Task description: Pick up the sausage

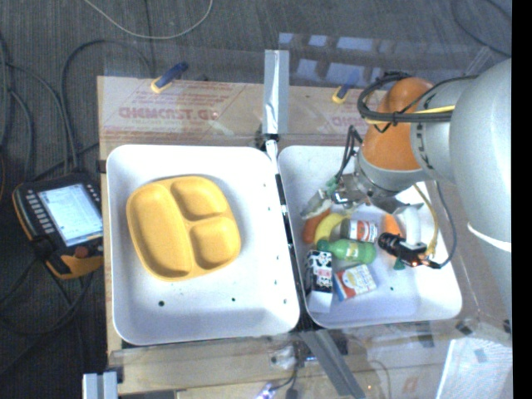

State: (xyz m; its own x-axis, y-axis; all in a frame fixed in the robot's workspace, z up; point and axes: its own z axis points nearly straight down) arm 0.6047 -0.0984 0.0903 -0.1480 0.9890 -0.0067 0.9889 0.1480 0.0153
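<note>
1. Sausage (311, 228): I take this to be the orange-brown oblong piece just below my gripper (336, 193) and slightly toward the view's left. It lies in the right-hand bin (382, 310), close to the dividing wall. That is a judgement, because the piece is small and partly covered.
2. Gripper state: I cannot tell whether it is released or clenched. I see nothing held in it. It hangs over the upper edge of the pile.
3. Risk, wrong item: a yellow banana (329, 223) touches the sausage on the side nearer my gripper and appears to overlap it. A descent slightly off line would likely catch the banana instead.
4. Risk, crowding: a labelled can (361, 229) and a green bottle (351, 250) lie just past the banana, below my gripper. A cow-patterned carton (321, 271) lies further below. All are packed close together. A nudge could shift the pile and press the sausage against the wall, where I judge access to be tight.
5. Risk, mistaken target: a second orange piece (391, 223) lies below my gripper toward the view's right, and I cannot identify it.
6. Hidden: my wrist covers the bin's upper right part, and one end of the sausage is under the banana.
</note>
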